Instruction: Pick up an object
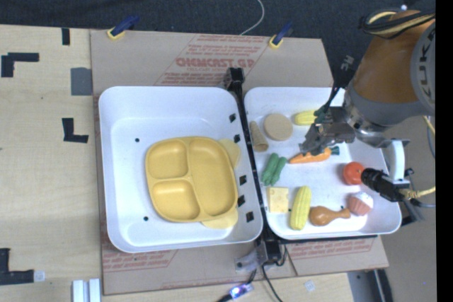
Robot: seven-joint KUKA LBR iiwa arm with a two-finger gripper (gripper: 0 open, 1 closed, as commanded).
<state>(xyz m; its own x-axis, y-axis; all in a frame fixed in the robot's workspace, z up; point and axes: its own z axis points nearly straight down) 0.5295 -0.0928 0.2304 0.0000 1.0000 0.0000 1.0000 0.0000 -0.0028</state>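
We are seeing a yellow three-compartment plastic plate [191, 177] lying in the left white bin [117, 152], while the right white bin [382, 226] at lower right is holding toy foods: a green pod [273, 169], a corn cob [301, 206], a red tomato [352, 172]. Our dark gripper [316, 141] is hovering directly over an orange plastic carrot [311, 158] at that bin's centre, apparently touching it; we cannot tell its opening.

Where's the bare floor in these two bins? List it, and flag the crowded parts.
Left bin: a bare white strip runs along the top and left of the yellow divided plate. Right bin: crowded; a small bare patch lies between the carrot, corn cob and tomato. The gripper hangs over the carrot.
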